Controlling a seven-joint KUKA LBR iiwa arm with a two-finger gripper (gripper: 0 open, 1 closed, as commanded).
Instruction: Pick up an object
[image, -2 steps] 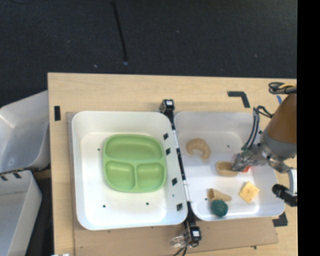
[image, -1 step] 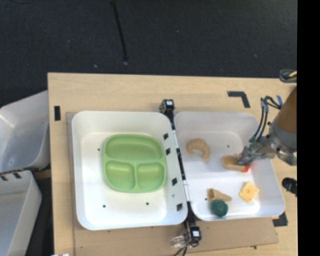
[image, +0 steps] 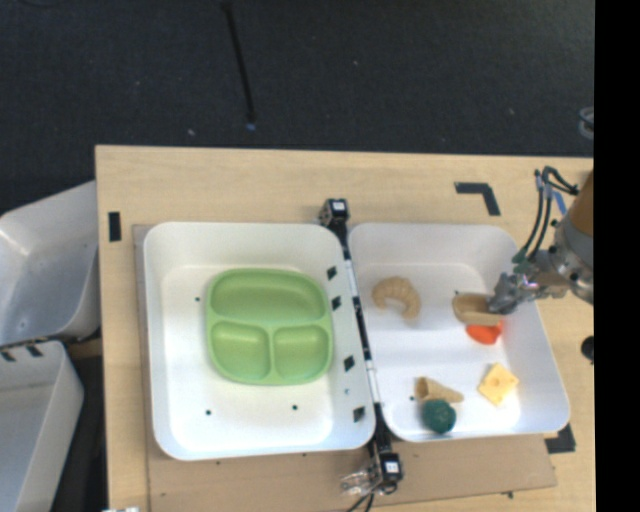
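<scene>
The right bin (image: 455, 245) holds several small items. A tan croissant (image: 398, 295) lies near its left side. A tan block (image: 467, 305) and a red-orange piece (image: 484, 334) lie by the right wall. My gripper (image: 505, 297) reaches in from the right and hangs low just over the right end of the tan block, above the red-orange piece. A yellow cheese wedge (image: 498, 384), a tan cone (image: 437, 390) and a dark green ball (image: 437, 416) lie along the front of the bin.
The left bin (image: 170, 400) holds a green divided plate (image: 268, 325). A black-clipped divider (image: 352, 320) joins the two bins. The wooden bench (image: 250, 185) surrounds them, with white tubs (image: 45, 270) off its left edge.
</scene>
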